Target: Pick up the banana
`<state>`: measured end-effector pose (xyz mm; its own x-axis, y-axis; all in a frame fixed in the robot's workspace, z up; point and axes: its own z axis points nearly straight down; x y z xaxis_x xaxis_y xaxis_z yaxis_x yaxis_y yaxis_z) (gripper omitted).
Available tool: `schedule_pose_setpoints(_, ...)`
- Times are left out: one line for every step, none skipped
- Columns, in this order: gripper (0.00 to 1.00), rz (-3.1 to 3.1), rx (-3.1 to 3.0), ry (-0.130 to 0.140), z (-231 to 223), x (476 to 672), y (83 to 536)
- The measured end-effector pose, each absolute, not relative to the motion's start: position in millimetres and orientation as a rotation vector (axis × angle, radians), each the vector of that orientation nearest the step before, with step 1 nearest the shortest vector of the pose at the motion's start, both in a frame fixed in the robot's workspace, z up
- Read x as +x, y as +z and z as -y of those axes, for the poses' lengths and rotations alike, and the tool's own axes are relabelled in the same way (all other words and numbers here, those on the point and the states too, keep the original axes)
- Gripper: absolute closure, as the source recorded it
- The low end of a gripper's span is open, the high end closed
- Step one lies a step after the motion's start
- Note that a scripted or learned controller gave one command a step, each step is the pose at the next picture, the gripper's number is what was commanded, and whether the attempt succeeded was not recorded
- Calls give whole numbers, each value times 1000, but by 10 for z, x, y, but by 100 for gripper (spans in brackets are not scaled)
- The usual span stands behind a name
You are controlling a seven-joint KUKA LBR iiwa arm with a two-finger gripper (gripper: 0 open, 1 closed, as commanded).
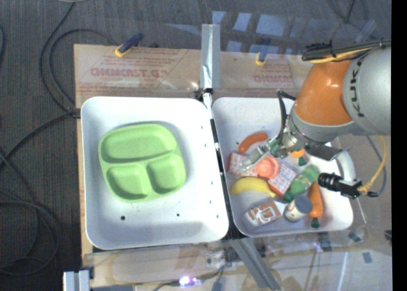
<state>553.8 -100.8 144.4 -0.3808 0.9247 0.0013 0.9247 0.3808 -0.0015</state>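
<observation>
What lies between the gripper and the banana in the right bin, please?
In the camera view, an orange-red cup and a patterned packet lie between the gripper and the banana.

"KUKA" lettering on the grey arm [375, 93]; mirrored red "CHEMCAST" print on the bench board [127, 72].

A cardboard-topped bench [159, 70] carries two white bins side by side; left bin [95, 220], right bin [245, 115].
</observation>
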Motion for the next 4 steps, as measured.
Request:
schedule_pose_setpoints(0,2597,-1823,-25,1182,5185,966)
schedule_pose_setpoints(0,2126,-2357,-40,1071,4968,970)
schedule_pose_setpoints(0,2057,-2392,-21,1103,5282,951)
schedule_pose_setpoints(0,2273,-2192,-16,1007,4969,904)
